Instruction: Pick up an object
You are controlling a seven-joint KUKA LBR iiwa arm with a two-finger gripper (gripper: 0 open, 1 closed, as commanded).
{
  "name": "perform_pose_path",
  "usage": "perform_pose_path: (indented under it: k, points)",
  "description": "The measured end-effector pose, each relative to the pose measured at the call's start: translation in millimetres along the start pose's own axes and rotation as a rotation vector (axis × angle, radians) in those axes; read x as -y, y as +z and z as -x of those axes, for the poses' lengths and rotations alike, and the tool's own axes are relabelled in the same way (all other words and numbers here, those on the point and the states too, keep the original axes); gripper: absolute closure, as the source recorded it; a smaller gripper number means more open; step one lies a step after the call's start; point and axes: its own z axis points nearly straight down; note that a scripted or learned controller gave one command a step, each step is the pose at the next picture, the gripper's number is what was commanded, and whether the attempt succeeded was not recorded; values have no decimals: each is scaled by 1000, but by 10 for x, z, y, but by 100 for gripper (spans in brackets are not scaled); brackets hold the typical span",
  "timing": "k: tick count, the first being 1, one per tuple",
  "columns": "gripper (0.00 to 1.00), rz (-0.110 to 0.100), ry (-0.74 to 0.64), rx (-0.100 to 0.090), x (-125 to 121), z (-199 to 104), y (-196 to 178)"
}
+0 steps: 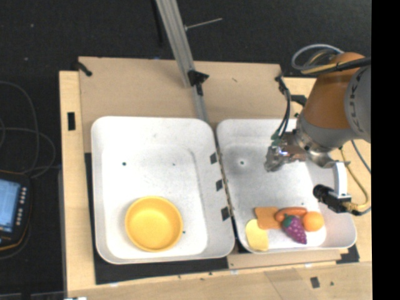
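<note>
The gripper hangs over the right bin; whether it is open cannot be told. Toy fruit clusters at the bin's near edge, likely light, hard and slippery. The bunch of grapes probably offers the best grip across its middle.

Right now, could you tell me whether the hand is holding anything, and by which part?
Nothing shows in the hand; it hangs over bare floor of the right bin.

Robot lab, bench, two white bins, pendant screen, cables

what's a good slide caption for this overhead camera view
Tool above right bin; toy food at its near edge; yellow bowl in left bin.
</note>
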Motion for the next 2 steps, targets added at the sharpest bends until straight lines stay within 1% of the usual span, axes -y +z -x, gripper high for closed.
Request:
perform_pose_path:
  k: [1,2]
  points:
    - [100,0,0,0,16,-53,-470]
    - [100,1,0,1,-5,-40,-1014]
